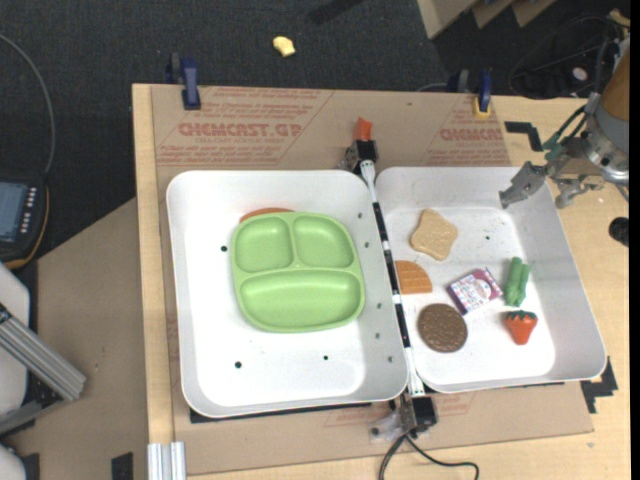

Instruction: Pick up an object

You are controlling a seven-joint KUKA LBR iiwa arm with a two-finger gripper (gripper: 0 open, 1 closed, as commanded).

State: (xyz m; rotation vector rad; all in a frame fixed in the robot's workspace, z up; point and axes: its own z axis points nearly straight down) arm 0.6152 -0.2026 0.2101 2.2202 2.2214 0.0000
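The right bin (pixel 560 268) holds a tan toast slice (pixel 435 235), an orange wedge (pixel 412 276), a round brown cookie (pixel 442 328), a purple-and-white packet (pixel 474 290), a green pickle (pixel 516 281) and a small red fruit with a green top (pixel 520 325). My gripper (pixel 546 188) hangs over the bin's far right corner, well apart from every object. It stands open with nothing between its fingers (pixel 520 184).
A green divided plate (pixel 297 270) lies in the left bin (pixel 200 298), with an orange-red edge (pixel 266 211) peeking from behind it. Blue clamps (pixel 187 80) hold the cardboard base. A yellow scrap (pixel 285 45) lies on the dark floor beyond.
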